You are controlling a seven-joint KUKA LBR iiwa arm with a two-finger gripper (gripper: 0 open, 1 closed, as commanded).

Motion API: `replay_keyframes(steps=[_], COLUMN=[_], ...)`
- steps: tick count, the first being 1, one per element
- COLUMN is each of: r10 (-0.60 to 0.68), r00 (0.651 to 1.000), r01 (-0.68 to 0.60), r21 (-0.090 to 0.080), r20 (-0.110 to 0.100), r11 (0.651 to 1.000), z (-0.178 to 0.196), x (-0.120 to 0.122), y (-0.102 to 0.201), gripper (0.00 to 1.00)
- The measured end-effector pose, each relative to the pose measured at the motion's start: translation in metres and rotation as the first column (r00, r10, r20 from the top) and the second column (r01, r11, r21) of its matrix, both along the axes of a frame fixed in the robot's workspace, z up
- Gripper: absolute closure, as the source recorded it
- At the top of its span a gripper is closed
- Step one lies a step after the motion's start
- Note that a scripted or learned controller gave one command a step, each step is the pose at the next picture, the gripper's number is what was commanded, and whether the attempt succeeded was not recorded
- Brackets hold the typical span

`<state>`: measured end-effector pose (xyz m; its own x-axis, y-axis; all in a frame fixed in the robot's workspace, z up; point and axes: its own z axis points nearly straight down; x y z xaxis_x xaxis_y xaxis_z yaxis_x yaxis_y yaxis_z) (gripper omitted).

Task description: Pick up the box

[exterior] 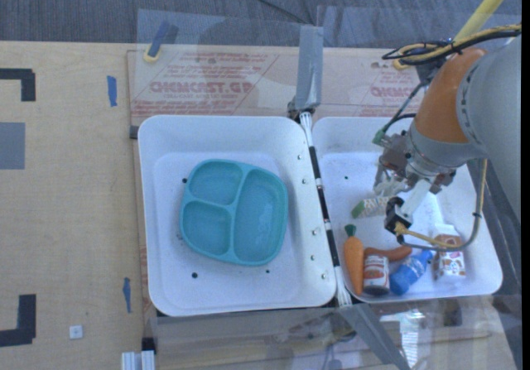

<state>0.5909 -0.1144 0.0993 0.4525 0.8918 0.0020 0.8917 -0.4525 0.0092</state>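
The end effector (387,191) hangs over the middle of the right bin (490,279), at the tip of the grey arm that comes in from the right edge of the view. Whether it is clenched or released cannot be told from this angle, and nothing is visibly gripped in it.

The box (451,264) (a small white carton with red print) lies on the floor of the same bin, near its front right corner. It sits apart from the end effector, below it and to the right in the view, with no contact between the two.

Just left of the box lies a blue bottle (410,271), then a brown jar (376,272) and an orange carrot (354,261) against the bin's left wall. A small green-and-white item (368,208) rests just beside the end effector, on its left.

The left bin (157,145) holds a teal divided plate (236,211) lying flat. Both bins sit on the pale wooden surface (66,194).
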Motion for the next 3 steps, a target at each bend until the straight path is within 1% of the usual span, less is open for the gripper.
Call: replay_keyframes(steps=[1, 2, 3], r10=[-0.024, 0.049, 0.050], r00=[1.000, 0.999, 0.999], r01=[0.024, -0.049, -0.050], r21=[0.002, 0.002, 0.002], r20=[-0.005, -0.010, -0.010], r11=[1.000, 0.999, 0.999], z=[-0.010, 0.127, 0.127], x=[-0.052, -0.059, -0.059], y=[-0.001, 0.043, 0.043], gripper=[1.00, 1.00, 0.00])
